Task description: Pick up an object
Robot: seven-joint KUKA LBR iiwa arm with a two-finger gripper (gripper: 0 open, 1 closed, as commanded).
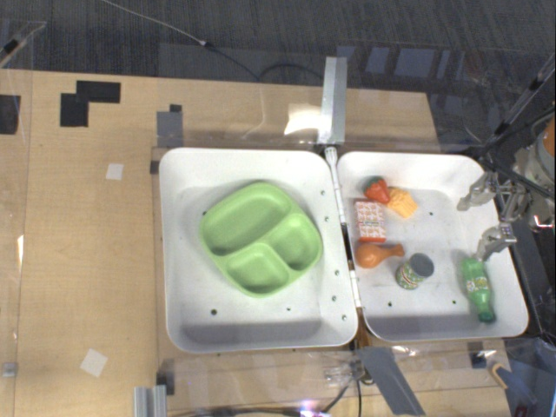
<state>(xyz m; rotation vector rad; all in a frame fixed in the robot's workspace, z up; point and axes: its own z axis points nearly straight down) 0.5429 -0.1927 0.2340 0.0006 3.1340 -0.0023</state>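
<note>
My gripper [493, 218] sits at the right edge of the right bin [434, 165], its 2 fingers spread wide with nothing between them, one fingertip toward the bin's far right corner and the other lower down the same edge. The nearest thing to me is the green bottle [477, 288], lying flat just below my lower fingertip, toward the bin's near right corner. Its long axis runs roughly along the right edge, cap end pointing to the near edge, so I judge my fingers would need to close across that axis, from left and right of the bottle. The can [415, 271], the orange drumstick [380, 254] and the small carton [370, 220] lie further off, toward the bin's left wall. The left bin [182, 181] carries a green divided plate [261, 237], well apart from me
</note>
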